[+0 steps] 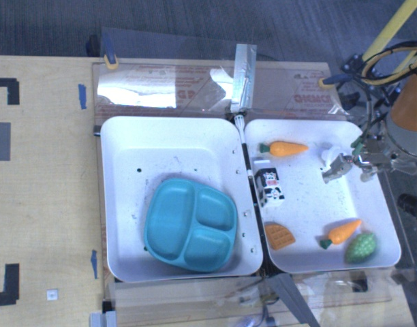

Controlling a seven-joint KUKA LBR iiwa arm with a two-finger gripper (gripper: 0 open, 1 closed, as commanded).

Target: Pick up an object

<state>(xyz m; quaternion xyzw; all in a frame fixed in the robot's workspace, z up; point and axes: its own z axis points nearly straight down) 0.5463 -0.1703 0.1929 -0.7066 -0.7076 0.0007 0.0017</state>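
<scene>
My gripper (350,172) hangs over the upper right part of the right bin (389,216), open, with nothing between its fingers. In that bin an orange carrot (285,148) lies at the back left, left of the gripper. A small black and white toy (269,186) sits by the left wall. A flat orange piece (279,236) lies at the front left. A second carrot (342,231) and a green bumpy fruit (361,247) lie at the front right, below the gripper. A small white object (328,154) rests just left of the fingers.
The left bin (127,148) holds a blue divided tray (191,231) at its front. A metal post (243,77) stands behind the wall between the bins. Cables and a yellow bar (392,29) crowd the back right near the arm.
</scene>
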